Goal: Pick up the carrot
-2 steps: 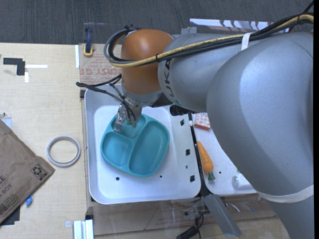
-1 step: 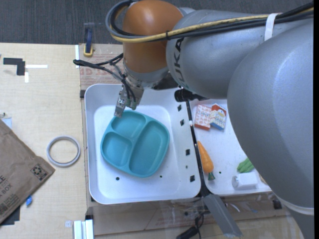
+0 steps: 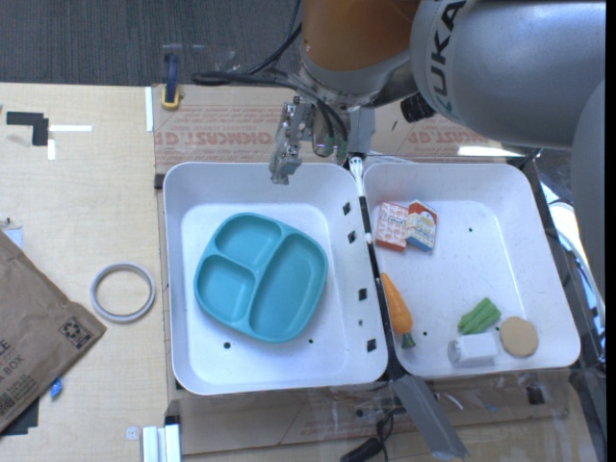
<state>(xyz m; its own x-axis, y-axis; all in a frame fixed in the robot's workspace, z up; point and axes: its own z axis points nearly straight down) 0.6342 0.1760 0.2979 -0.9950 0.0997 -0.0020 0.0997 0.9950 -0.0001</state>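
The carrot (image 3: 396,303) is small and orange with a green tip. It lies in the right bin (image 3: 539,258), against that bin's left wall and towards the front. My gripper (image 3: 306,159) hangs over the back rim where the two bins meet, well behind the carrot and a little to its left. Its fingers (image 3: 283,157) stand apart and open with nothing between them.
The left bin (image 3: 178,258) holds a teal divided plate (image 3: 261,276). In the right bin lie a colourful small box (image 3: 405,226), a green piece (image 3: 478,316), a tan disc (image 3: 520,336) and a white item (image 3: 472,351). A tape ring (image 3: 122,291) and a brown carton (image 3: 34,335) sit on the bench at left.
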